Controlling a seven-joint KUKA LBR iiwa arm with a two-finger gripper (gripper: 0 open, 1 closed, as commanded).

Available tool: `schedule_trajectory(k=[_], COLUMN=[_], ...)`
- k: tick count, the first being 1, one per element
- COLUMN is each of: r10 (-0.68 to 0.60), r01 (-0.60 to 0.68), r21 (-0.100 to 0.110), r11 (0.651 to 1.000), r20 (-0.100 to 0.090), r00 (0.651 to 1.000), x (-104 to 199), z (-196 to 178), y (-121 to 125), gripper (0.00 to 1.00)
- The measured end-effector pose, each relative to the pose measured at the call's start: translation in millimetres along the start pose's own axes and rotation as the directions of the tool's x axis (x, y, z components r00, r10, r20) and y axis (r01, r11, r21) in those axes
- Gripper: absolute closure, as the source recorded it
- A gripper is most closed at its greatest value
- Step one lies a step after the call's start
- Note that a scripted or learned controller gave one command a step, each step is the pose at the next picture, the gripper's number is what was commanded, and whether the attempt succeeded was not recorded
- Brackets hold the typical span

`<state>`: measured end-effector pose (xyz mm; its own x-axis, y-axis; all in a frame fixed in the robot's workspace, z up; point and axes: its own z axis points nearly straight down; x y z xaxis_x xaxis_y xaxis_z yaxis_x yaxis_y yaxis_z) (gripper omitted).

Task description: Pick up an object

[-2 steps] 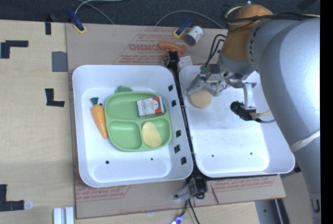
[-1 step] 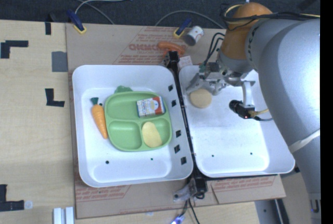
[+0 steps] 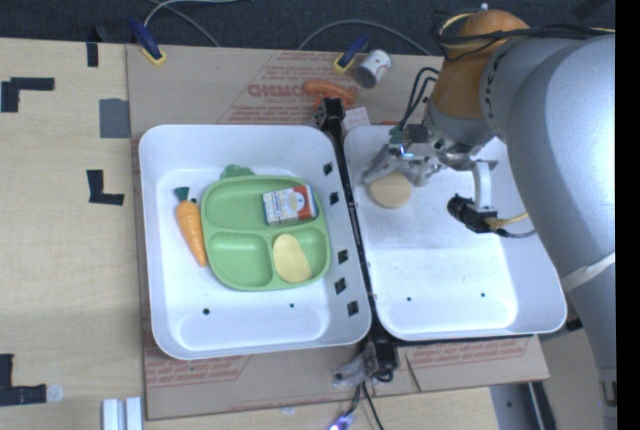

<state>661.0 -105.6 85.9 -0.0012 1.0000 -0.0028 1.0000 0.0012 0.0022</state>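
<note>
In the right bin point(image 3: 450, 308), near its far left corner, lies a pale beige rounded lump point(image 3: 390, 194). My gripper point(image 3: 398, 172) hangs right over its far edge, open, with one metal finger point(image 3: 374, 169) reaching left of the lump and the other on its right side. Nothing is held between them. In the left bin point(image 3: 240, 318) a green divided plate point(image 3: 235, 208) carries a small printed packet point(image 3: 288, 205) and a yellow oval piece point(image 3: 292, 259). An orange toy carrot point(image 3: 190, 229) lies beside the plate's left rim.
The arm's large grey body point(image 3: 565, 138) covers the right bin's far right side. A black cable clip point(image 3: 475, 214) hangs below the wrist. An orange item point(image 3: 330, 89) and a small grey cylinder point(image 3: 372, 68) sit on the cardboard behind the bins.
</note>
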Motion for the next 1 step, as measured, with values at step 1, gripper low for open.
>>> schedule_trajectory(k=[1], r10=[0.001], r01=[-0.001], r21=[-0.001], r11=[1.000], r20=[0.001], r00=[1.000], x=[1.6], z=[-0.4], y=[-19.6], gripper=[0.00])
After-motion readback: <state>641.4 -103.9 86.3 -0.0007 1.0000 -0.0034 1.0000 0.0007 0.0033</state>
